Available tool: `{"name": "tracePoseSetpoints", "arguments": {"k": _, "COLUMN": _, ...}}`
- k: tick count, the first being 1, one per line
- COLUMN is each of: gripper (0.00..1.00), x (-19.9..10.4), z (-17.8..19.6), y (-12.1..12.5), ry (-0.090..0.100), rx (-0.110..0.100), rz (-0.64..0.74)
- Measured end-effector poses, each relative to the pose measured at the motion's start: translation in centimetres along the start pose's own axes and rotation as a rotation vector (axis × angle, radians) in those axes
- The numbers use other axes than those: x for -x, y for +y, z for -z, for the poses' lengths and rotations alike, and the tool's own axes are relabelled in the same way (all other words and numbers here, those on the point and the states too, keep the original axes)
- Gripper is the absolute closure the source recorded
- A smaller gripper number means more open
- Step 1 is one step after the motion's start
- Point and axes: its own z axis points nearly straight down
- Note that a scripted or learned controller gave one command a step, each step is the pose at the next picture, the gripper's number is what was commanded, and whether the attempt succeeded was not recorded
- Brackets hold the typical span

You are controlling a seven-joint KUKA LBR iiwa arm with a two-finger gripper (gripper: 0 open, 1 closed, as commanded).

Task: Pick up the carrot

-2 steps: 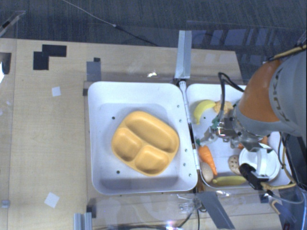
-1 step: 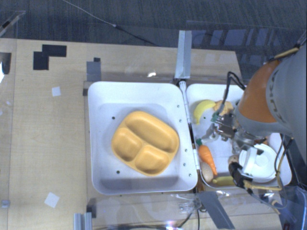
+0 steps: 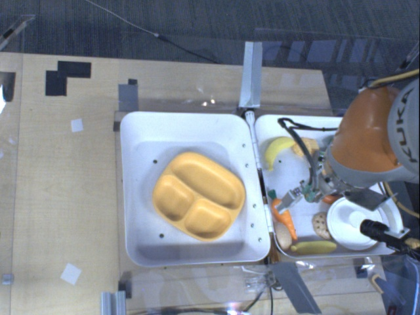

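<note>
Leftmost, the left bin (image 3: pixel 141 176) holds a yellow divided plate (image 3: pixel 198 194) lying near its middle. Across the divider, the right bin (image 3: pixel 266 126) carries a banana (image 3: pixel 277 149) toward its far left corner. The carrot (image 3: pixel 284 220) lies along that bin's left edge, toward the near corner, with a yellow-green pickle (image 3: pixel 314 247) against the near edge and a cookie (image 3: pixel 320 224) just beside a white bowl (image 3: pixel 348 225). The gripper (image 3: pixel 303 193) hangs just above and right of the carrot; how far its claw stands apart I cannot tell, and nothing shows gripped in it.
</note>
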Motion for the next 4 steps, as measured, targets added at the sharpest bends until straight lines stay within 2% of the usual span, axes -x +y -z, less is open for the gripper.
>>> {"name": "tracePoseSetpoints", "arguments": {"k": 1, "gripper": 0.0, "x": -0.7, "z": 0.03, "y": 0.46, "ry": 0.0, "rx": 0.002, "rz": -0.07}}
{"name": "tracePoseSetpoints", "arguments": {"k": 2, "gripper": 0.0, "x": -0.48, "z": -0.03, "y": 0.29, "ry": 0.0, "rx": 0.0, "rz": 0.181}}
{"name": "tracePoseSetpoints", "arguments": {"k": 3, "gripper": 0.0, "x": -1.2, "z": 0.03, "y": 0.76, "ry": -0.001, "rx": 0.003, "rz": 0.075}}
{"name": "tracePoseSetpoints", "arguments": {"k": 4, "gripper": 0.0, "x": -0.69, "z": 0.05, "y": 0.45, "ry": -0.001, "rx": 0.002, "rz": -0.038}}
